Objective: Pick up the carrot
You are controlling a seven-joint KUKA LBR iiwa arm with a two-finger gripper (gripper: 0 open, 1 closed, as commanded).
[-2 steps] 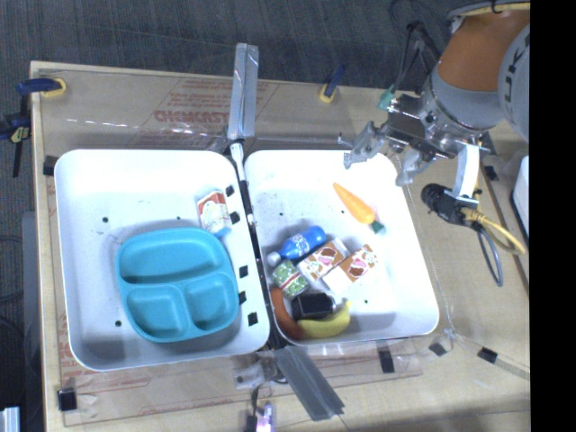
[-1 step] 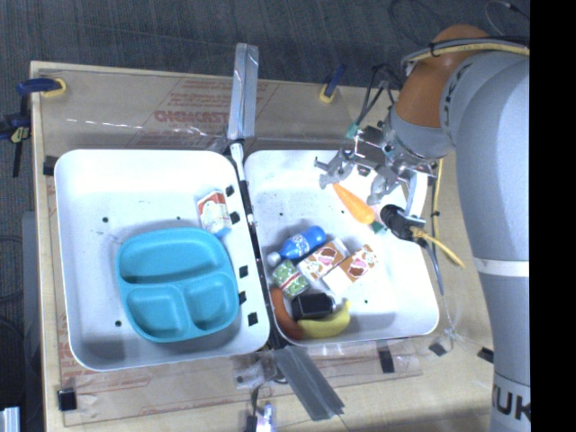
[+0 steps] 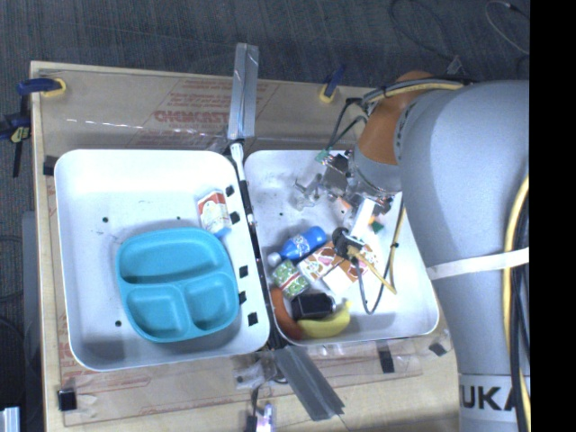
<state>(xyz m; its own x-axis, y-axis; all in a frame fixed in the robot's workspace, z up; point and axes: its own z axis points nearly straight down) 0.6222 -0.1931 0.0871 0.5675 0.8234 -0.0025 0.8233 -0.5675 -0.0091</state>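
One carrot (image 3: 280, 306) lies at the near left edge of the right bin (image 3: 409, 309), mostly hidden under a black item (image 3: 312, 305) and beside the banana (image 3: 326, 325); its long axis looks to run along the bin's left wall, though too little shows to be sure. The jaws (image 3: 315, 187) hang over the far part of that bin, so the carrot lies toward the near corner from them, well apart. Whether the jaws are spread or pressed together, I cannot tell.

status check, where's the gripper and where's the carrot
Gripper up in right bin's far end, nothing seen between fingers. Carrot at near left corner, mostly buried. Black object and banana crowd it.
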